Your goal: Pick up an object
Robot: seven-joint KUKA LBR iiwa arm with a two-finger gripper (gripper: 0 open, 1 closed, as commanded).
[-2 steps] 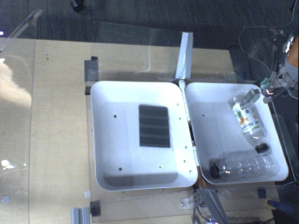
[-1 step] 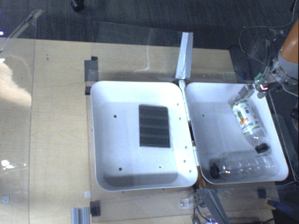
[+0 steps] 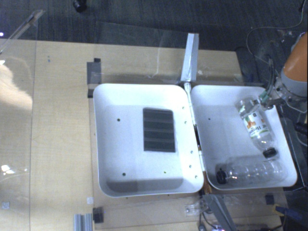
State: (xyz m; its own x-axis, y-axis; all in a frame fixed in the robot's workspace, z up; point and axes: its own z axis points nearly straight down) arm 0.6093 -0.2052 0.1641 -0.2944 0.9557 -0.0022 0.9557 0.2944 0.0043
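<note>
Clear plastic bottle (image 3: 254, 123) lies in the right bin (image 3: 211, 129), its bottom end right at the end effector (image 3: 266, 99). Can't tell its state; nothing's lifted yet, so the whole pickup is left. Second bottle (image 3: 248, 172) lies further off.

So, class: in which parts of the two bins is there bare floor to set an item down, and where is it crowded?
Left bin: bare floor all round the central dark ridged block. Right bin: its left half is bare. Crowded: the right side, with the labelled bottle and gripper, and the near edge, with the clear bottle.
</note>
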